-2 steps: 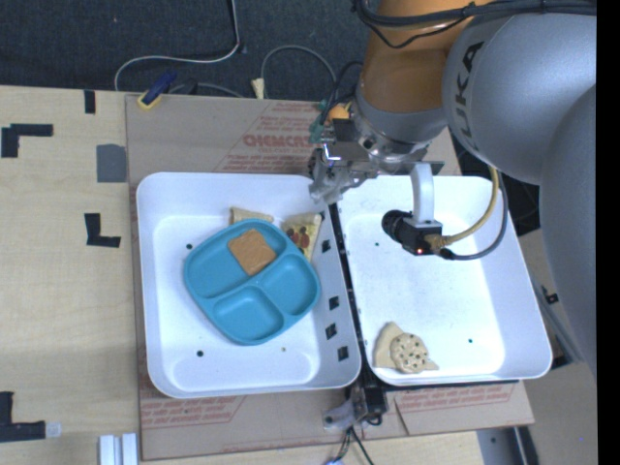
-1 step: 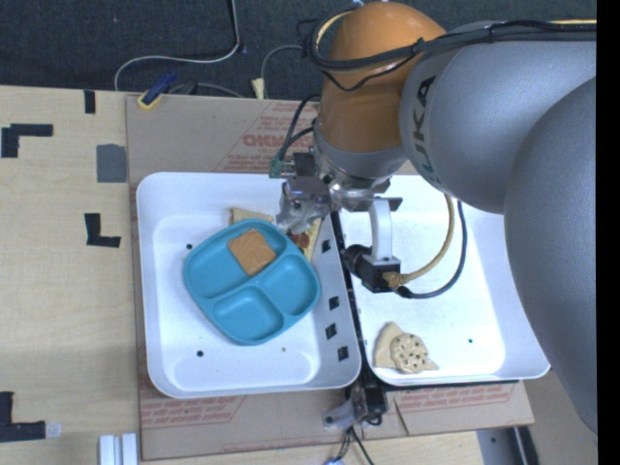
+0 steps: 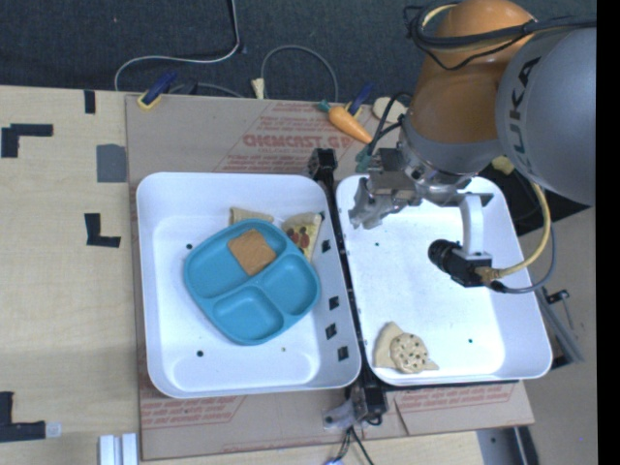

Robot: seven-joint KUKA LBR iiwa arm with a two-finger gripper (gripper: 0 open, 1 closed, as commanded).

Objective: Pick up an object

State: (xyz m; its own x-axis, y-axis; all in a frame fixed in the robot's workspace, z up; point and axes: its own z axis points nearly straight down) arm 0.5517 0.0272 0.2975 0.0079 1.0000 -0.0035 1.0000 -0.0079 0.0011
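A chocolate-chip cookie [image 3: 404,349] lies in the right bin [image 3: 513,352] near its front left corner. In the left bin [image 3: 153,289] sits a blue divided plate [image 3: 254,294] with a brown square of toast [image 3: 253,251] in its far compartment. A pizza-like wedge [image 3: 304,231] and a pale flat piece [image 3: 247,217] lie just behind the plate. My gripper [image 3: 373,209] hangs over the far left part of the right bin, close to the wall between the bins. Nothing shows in its grasp. It is well apart from the cookie.
An orange carrot-like toy [image 3: 347,122] lies on the cardboard behind the bins, among cables. A black cylinder with a cable [image 3: 460,262] hangs from the arm over the middle of the right bin. The bulky arm covers that bin's far right corner.
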